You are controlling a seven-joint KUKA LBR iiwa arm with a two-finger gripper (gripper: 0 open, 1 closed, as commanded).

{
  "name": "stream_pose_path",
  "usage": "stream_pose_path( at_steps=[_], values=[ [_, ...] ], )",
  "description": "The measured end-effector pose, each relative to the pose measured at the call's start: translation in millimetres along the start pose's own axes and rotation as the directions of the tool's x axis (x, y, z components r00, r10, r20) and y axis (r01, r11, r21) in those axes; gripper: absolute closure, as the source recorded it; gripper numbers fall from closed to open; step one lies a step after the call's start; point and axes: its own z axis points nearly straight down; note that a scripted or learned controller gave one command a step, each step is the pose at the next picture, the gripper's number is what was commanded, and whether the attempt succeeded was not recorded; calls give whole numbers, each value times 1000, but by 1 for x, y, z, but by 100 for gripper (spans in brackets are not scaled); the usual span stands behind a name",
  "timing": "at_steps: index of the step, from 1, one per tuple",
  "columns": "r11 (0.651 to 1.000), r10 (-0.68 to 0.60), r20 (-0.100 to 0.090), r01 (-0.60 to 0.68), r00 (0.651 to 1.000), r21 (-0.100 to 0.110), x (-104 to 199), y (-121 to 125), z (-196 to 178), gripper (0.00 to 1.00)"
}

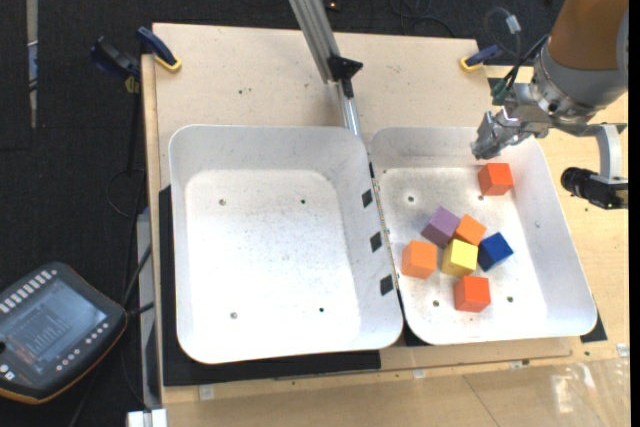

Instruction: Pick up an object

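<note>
At the far left, a handheld pendant [50, 330] lies on the dark floor, its lower part cut off by the picture's edge. Next comes the left bin [200, 155], a wide stretch of bare white floor with rounded walls. A slanted metal pole [305, 0] runs down from the top edge to the seam where the two bins meet.

The right bin [560, 285] carries all the blocks. Five sit bunched near its middle: an orange cube [420, 258] nearest the seam, a purple cube [440, 226] above it, a yellow cube [461, 257] touching a second orange cube [470, 230], a blue cube [495, 250] on the right, and a red-orange cube [472, 293] just below the cluster. Open floor lies between this group and the bin's near wall.

A lone orange cube [495, 178] sits apart, near the far wall — just beside the gripper [487, 143], which hangs above and slightly left of it. The fingers are small and dark against the wrist hardware; I cannot tell how far apart they stand, and nothing visible sits between them. The arm's upper part is cut off at the right edge.
</note>
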Motion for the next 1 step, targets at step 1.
stream_pose_path(
  at_steps=[1],
  values=[
    [1000,-5,-3,5,1000,6,48,-16,-7,100]
  ],
)
